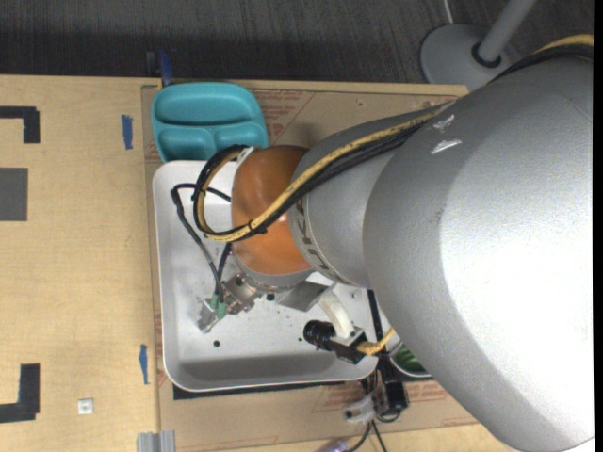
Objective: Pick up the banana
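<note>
on the tan cardboard surface (75,252), seen from above at a slant: a shallow white bin (162,281), round at the corners, its left and near walls in plain sight.

across the bin's far rim: a teal moulded tray (207,121), two-lobed, partly over the rim and partly beyond it.

on the bin's bare white floor, toward the near wall: a few small dark specks (218,344).

reaching in from the right and covering the bin's right half: the big grey arm (471,234), with its orange band (268,219) above the middle of the bin and black and yellow cables looped around it.

below the band, low over the bin's floor, toward the left and near side: the hand (209,314), small and metallic, with a touch of green on it. cannot tell whether spread or pressed together, being too small and too foreshortened from this height.

cannot tell where the banana lies, nor how it stands to the hand, with the arm hiding so much of the bins.

peeking from under the arm, just past the bin's near right corner: a scrap of green and white (412,360), too covered to name.

left of the bin, on the surface: blue tape marks (127,132) and black angle marks (21,125).

beyond the surface, at the far right: a grey round base (457,53) with a slanting pole.
</note>
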You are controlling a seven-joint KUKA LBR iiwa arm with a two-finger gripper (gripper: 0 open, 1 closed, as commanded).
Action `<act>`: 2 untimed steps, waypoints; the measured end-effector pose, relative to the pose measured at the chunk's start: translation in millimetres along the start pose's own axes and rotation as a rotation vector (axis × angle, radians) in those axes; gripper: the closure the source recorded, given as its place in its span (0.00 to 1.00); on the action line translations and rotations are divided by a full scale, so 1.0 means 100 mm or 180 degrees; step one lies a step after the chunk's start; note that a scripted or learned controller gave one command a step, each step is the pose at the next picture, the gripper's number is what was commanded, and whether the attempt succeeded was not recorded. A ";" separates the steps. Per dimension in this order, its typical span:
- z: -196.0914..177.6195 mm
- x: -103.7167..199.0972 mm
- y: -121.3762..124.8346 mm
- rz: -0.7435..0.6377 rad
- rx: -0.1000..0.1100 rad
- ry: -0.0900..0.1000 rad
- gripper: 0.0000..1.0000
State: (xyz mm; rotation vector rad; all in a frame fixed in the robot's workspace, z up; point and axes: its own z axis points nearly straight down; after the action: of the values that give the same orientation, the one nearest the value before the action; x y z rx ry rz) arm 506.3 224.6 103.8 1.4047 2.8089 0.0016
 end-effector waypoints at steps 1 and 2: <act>-0.10 -0.01 0.01 0.0008 -0.0008 -0.0001 1.00; -0.20 -0.01 0.01 0.0011 -0.0015 -0.0004 1.00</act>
State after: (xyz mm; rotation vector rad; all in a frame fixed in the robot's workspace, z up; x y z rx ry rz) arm 507.5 224.7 123.5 1.4082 2.8035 0.0074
